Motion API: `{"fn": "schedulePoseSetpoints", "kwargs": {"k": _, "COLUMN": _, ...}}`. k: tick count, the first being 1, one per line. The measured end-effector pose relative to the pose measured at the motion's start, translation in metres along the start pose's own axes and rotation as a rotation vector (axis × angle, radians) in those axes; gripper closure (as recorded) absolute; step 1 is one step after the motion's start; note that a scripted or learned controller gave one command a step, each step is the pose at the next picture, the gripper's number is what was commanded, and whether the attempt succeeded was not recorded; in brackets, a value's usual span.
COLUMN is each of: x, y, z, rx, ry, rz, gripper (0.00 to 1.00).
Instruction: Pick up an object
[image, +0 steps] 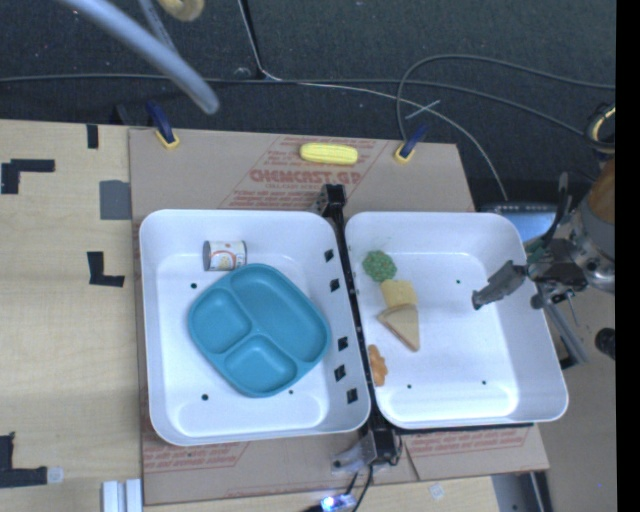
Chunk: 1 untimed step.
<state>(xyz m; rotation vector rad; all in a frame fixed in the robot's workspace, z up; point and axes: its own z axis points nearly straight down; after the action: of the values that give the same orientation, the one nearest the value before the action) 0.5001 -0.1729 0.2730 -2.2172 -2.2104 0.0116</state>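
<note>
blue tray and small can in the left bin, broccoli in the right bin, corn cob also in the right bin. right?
One error: the corn cob lies on the cardboard behind the bins, not in the right bin. The camera view shows it. Blue tray and can in the left bin, broccoli in the right: correct.

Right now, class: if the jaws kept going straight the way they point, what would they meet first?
Probably the yellow wedge in the right bin; the gripper points left and slightly down, though depth is unclear.
</note>
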Motion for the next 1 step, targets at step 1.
{"fn": "schedulePoseSetpoints", "kwargs": {"k": 1, "x": 0.0005, "y": 0.0020, "z": -0.0062, "rx": -0.011, "ry": -0.002, "rz": -0.004, "gripper": 0.00}}
